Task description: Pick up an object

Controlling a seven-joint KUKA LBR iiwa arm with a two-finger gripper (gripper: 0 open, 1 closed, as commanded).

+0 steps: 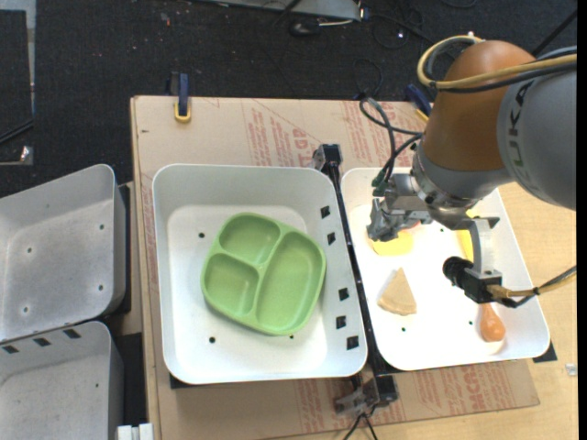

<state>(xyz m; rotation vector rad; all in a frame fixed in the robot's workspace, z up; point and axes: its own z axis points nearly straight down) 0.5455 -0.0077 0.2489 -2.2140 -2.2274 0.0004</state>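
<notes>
Fingers [390, 232]: state unclear, over yellow piece [396, 243].
Left bin [174, 246]: green divided plate [264, 272].
Right bin [440, 346]: tan wedge [399, 293], orange piece [492, 323] at 5 o'clock.

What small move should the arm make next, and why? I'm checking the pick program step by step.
Probably a short straight descent. The end effector sits low over the far left part of the right bin, right above a yellow piece that pokes out beneath it. The tan wedge and the orange object lie farther off, so the yellow piece looks like the nearest target.
</notes>
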